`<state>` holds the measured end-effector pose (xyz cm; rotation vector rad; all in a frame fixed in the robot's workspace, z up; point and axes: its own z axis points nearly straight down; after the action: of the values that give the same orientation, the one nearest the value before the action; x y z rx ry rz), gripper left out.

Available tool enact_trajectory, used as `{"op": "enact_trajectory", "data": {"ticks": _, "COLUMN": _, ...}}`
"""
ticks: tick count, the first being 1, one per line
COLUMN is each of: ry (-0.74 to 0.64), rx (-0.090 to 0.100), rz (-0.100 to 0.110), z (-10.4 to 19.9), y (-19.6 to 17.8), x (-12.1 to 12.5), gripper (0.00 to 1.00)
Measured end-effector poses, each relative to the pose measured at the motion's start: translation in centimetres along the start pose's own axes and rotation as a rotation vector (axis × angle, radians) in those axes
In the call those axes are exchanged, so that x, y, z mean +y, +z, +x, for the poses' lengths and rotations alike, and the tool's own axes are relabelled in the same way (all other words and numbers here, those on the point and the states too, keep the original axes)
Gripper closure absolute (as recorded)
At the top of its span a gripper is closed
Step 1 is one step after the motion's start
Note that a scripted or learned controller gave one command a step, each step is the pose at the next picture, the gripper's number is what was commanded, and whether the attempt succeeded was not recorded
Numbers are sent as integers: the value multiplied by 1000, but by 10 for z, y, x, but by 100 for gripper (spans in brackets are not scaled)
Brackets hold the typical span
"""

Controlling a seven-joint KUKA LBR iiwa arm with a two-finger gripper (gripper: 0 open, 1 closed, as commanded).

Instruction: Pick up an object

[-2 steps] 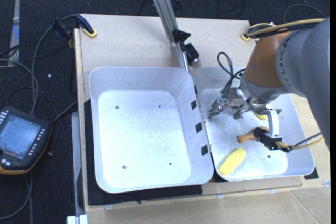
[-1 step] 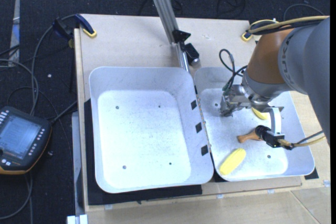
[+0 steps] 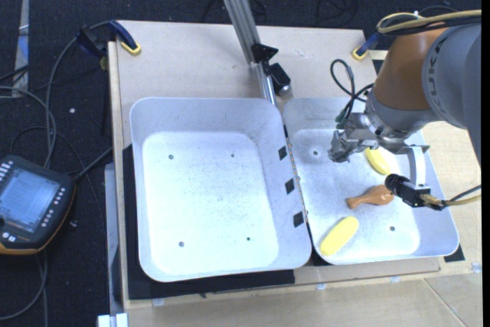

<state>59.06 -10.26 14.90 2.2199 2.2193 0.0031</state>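
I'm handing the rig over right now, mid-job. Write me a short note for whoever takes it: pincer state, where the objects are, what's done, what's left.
Pincer: low over the right bin, near its upper middle. Nothing seen held in it.
Objects, all in the right bin: a yellow piece just right of the pincer, partly hidden by the arm; an orange-brown piece below that; a longer yellow piece near the front edge.
Left bin: holds no objects.
Done: arm is positioned over the right bin.
Left: grasp one object and lift it. The yellow piece beside the pincer looks the nearest pick.
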Motion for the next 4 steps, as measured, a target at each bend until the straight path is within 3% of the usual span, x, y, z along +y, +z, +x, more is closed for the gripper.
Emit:
{"op": "enact_trajectory", "data": {"ticks": 2, "ry": -1, "rx": 0, "rz": -1, "z": 7, "y": -89, "x": 1, "gripper": 100}}
{"op": "enact_trajectory", "data": {"ticks": 4, "ry": -5, "rx": 1, "rz": 4, "z": 117, "y": -86, "x": -10, "gripper": 100}}
